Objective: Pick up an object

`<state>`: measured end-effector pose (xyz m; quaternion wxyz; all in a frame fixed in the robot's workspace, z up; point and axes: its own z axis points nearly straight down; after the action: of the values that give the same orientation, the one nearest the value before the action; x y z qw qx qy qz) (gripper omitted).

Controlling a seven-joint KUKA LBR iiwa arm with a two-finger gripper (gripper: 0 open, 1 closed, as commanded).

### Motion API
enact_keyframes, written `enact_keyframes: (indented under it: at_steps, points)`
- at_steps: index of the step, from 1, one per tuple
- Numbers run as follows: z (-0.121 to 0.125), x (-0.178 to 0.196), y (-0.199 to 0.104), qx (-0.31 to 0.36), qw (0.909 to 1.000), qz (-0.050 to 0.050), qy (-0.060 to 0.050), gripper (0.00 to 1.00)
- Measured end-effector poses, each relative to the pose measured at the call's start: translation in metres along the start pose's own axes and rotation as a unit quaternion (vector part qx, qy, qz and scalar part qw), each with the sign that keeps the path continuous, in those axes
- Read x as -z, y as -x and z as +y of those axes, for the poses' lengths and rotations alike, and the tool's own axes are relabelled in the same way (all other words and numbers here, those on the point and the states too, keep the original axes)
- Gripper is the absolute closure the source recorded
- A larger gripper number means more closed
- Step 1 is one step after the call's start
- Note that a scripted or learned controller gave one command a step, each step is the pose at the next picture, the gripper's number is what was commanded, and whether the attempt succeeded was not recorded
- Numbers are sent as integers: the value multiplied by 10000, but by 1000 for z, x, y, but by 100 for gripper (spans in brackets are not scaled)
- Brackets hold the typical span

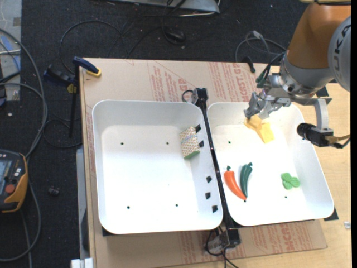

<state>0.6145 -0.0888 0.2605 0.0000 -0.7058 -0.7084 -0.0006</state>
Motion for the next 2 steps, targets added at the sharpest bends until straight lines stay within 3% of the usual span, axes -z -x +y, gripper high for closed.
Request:
enact_keyframes:
  at_steps: [2]
  points:
    - [-16, -12, -113, 5, 10000, 3, -7, 100]
